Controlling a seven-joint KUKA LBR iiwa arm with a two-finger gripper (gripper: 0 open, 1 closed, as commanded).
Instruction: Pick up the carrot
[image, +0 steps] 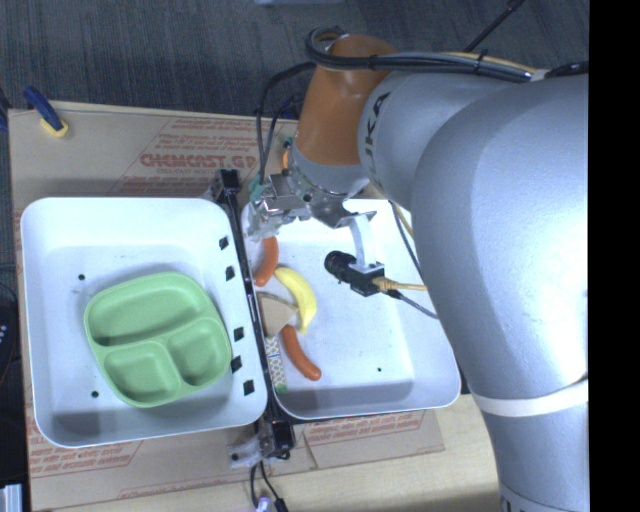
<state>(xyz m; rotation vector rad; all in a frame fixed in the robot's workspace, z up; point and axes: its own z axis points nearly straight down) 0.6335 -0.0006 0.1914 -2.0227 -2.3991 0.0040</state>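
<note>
A slim orange carrot lies in the right bin close to its left wall, pointing up and down in the view. My gripper hangs right over the carrot's far end, at or just above it, and the metal wrist hides that tip. Whether the carrot is gripped is not visible. The grey arm with its orange band reaches in from the right and covers the bin's far right part.
A yellow banana lies just right of the carrot, with a tan wedge beside it. An orange-red sausage-like piece lies nearer the front. The left bin holds a green divided plate. A black unit with a cable hangs off the wrist.
</note>
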